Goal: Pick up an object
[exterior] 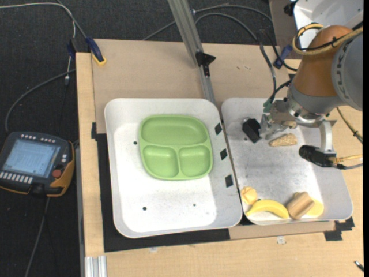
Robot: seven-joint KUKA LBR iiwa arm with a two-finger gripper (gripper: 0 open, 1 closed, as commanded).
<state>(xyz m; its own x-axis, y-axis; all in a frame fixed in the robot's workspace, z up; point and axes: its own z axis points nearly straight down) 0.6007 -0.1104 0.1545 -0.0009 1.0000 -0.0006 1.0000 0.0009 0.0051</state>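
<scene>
My gripper (283, 142) reaches into the right bin (277, 175) near its far side. Its two black fingertips (251, 130) stand wide apart, so it is open. A small tan, bread-like piece (285, 139) lies on the bin floor between them, and neither finger touches it. A yellow banana (266, 208) rests at the bin's near edge. A tan cylindrical block (300, 204) lies against the banana's right end. The grey arm with its orange band (319, 62) comes in from the upper right.
The left bin (124, 212) holds a green divided plate (174, 146). A slanted metal pole (190, 33) crosses the bench behind the bins. Cables hang near the arm's wrist. A teach pendant (34, 163) lies off the bench to the left.
</scene>
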